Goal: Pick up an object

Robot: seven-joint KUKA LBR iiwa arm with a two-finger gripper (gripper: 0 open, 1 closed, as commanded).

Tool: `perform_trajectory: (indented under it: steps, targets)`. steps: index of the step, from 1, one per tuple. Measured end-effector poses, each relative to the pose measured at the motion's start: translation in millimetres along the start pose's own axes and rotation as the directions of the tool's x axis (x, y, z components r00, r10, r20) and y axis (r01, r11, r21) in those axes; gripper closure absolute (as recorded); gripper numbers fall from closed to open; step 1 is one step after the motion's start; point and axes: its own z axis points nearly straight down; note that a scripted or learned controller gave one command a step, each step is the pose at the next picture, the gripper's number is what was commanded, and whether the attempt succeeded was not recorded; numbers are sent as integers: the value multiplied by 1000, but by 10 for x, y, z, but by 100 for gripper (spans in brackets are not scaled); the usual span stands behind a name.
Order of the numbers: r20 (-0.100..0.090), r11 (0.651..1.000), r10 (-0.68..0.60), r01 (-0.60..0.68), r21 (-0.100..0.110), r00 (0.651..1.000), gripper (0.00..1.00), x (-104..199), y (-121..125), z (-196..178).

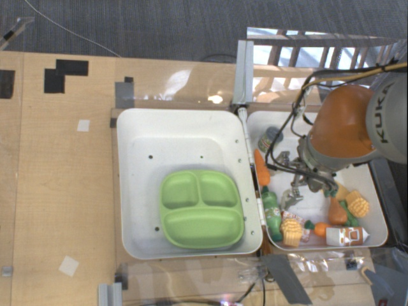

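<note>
Status: pick not done. Nothing visibly lifted, every object I can see sits on a bin floor.

Arm [347,123] enters from 3 o'clock, orange band over the right bin [377,231]. It covers most of that bin's upper half.

Left bin [137,132] carries one green divided plate [202,208], lying flat toward 5 o'clock of the bin. Well apart from the tool, not the likely target.

Right bin is where the candidates are, largest first: white bottle [346,236] with orange cap lying on its side at 5 o'clock; carrot [261,167] along the left wall at 9 o'clock; green veg piece [271,206] below it; corn cob [292,230] at 6 o'clock; second corn cob [357,204] at 4 o'clock; orange chunk [337,211] just beside it; a grey round item [273,134] at 10 o'clock, too blurred to identify.

Gripper [292,198] hangs low near bin centre, above the corn cob at 6 o'clock and to the right of the green veg piece. Jaws look parted by a narrow gap with nothing between them; bare white floor shows under the tip. Contact with the floor: cannot tell.

Left to do, my read: close on one item, most likely the green veg or the 6 o'clock corn, then raise it clear of the bin.
</note>
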Motion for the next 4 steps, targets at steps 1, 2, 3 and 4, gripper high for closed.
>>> perform_trajectory:
  steps: [1, 2, 3, 4]
  targets:
    - [-3, 998, 55, -55, -1, 998, 0, -314, -16, 15]
    - [14, 995, 95, -95, 2, 995, 0, 431, 60, -32]
    - [20, 996, 88, -88, 3, 996, 100, 402, 68, -150]
    - [2, 996, 88, -88, -1, 996, 100, 20, 380, -1508]
